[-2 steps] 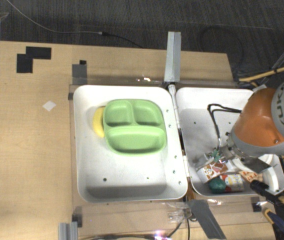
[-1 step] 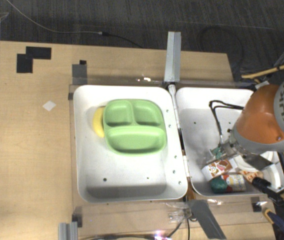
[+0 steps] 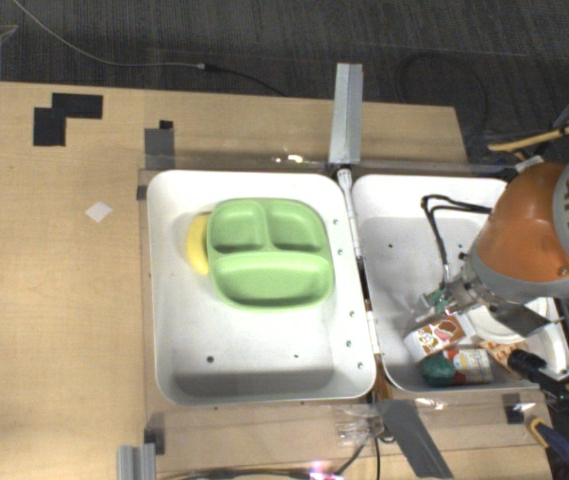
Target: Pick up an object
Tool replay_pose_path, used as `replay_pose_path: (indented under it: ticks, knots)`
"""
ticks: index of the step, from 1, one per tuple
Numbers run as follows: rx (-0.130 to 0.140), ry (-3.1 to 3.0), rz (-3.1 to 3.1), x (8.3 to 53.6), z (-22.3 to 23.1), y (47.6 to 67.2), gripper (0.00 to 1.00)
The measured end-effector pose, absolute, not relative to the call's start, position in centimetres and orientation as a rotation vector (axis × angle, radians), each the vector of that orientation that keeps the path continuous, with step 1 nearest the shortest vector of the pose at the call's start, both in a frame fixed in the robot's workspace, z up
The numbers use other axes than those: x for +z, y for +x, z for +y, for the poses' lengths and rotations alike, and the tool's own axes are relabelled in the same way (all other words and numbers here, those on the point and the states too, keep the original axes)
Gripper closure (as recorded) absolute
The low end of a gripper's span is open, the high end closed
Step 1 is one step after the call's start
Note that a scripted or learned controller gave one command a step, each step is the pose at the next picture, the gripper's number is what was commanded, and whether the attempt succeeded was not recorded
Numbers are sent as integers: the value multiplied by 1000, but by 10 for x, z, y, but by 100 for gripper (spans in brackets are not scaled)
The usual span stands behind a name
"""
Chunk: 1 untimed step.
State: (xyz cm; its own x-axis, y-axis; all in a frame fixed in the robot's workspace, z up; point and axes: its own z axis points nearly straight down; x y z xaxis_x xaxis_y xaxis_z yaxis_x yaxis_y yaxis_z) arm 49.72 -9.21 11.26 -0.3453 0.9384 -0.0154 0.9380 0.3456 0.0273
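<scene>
A green divided plate (image 3: 267, 251) lies in the left bin (image 3: 189, 358), with a yellow object (image 3: 196, 244) peeking out from under its left edge. In the right bin (image 3: 404, 228), near the front, sit a small printed carton (image 3: 437, 334), a green rounded object (image 3: 438, 370) and a small bottle-like item (image 3: 471, 365). My gripper (image 3: 448, 299) hangs low over the right bin, right above the carton. The orange band of the arm (image 3: 526, 230) covers the wrist.
A metal post (image 3: 345, 113) stands behind the seam between the two bins. Black cables (image 3: 444, 208) run along the arm over the right bin. Wooden bench surface (image 3: 54, 288) spreads to the left, with black markers at its back left.
</scene>
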Motion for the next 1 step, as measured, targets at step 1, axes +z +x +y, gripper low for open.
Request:
replay_pose_path:
  ticks: [1]
  knots:
    - [4,2002,2417,142,-95,488,100]
